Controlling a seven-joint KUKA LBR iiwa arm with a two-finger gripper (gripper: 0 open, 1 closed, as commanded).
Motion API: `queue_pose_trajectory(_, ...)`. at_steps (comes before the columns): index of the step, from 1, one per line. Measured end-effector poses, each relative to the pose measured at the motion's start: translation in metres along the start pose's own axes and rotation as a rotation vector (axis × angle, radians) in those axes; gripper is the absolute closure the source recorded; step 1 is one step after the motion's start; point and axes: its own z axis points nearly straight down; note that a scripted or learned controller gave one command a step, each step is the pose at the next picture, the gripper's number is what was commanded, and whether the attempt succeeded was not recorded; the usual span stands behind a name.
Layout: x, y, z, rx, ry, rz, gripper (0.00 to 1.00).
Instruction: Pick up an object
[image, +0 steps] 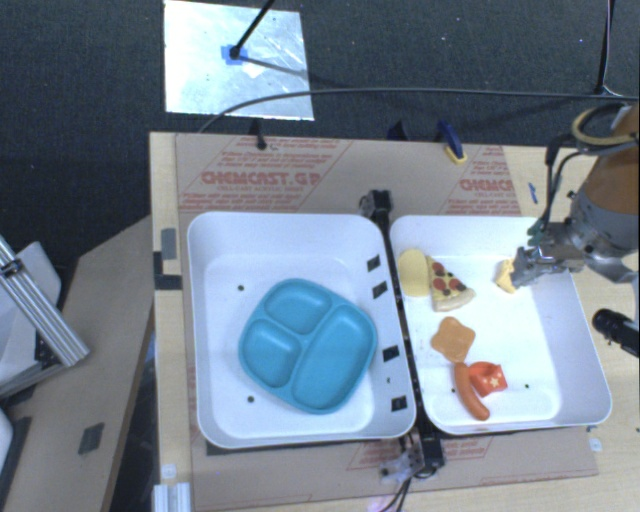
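Your left bin (215, 300) holds the blue divided plate (308, 343). In the right bin (580, 350) the gripper (533, 262) sits beside a yellow piece (507, 276); whether it is clamped I cannot tell. Your grasp may slip against the wall.

1. A dark blue-grey carpeted floor (80, 120) surrounds a light wooden surface (120, 330).
2. A shiny silver foil sheet (237, 60) lies on the floor.
3. A brown printed cardboard sheet (290, 175) covers the surface.
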Motion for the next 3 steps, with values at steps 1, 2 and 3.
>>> queue_pose_trajectory(1,0.05,0.003,0.002,0.001,0.0,0.0,1.0)
queue_pose_trajectory(2,0.095,-0.007,0.01,0.003,0.0,0.001,1.0)
queue_pose_trajectory(3,0.145,-0.019,0.019,0.003,0.001,0.0,1.0)
